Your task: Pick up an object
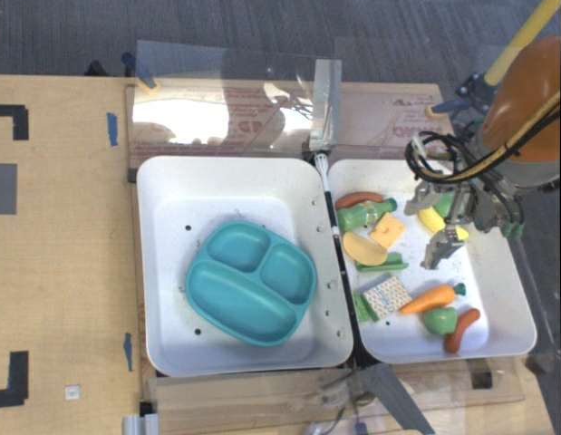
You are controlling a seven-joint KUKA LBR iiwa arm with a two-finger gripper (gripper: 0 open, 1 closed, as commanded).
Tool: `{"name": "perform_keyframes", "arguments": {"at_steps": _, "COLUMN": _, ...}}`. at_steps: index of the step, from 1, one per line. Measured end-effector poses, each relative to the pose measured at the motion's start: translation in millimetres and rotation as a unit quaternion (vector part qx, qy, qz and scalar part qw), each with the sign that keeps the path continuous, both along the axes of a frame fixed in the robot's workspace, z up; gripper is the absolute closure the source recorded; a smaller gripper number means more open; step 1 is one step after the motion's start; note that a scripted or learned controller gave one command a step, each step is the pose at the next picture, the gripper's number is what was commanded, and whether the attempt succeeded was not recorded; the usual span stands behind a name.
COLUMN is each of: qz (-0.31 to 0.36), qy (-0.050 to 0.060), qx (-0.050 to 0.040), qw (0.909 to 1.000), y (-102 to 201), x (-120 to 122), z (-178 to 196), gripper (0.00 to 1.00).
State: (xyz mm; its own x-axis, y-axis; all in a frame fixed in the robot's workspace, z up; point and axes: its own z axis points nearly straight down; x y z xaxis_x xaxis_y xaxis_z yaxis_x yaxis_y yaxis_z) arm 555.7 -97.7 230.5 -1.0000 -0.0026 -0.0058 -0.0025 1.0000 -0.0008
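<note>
The pincer [446, 240] hangs over the right bin [507, 270] — beside a carrot [427, 299].

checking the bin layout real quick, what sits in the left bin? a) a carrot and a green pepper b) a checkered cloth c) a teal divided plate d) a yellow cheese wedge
c: the teal divided plate lies alone in the left bin, while the carrot and the other toy foods lie in the right bin.
</note>
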Motion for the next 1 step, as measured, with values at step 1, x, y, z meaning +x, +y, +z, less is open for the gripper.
{"name": "perform_keyframes", "arguments": {"at_steps": 1, "qz": 0.060, "qy": 0.005, "qx": 0.0014, "qw": 0.9982, "y": 6.4, "x": 26.1, "z": -102.2, "gripper": 0.00}}
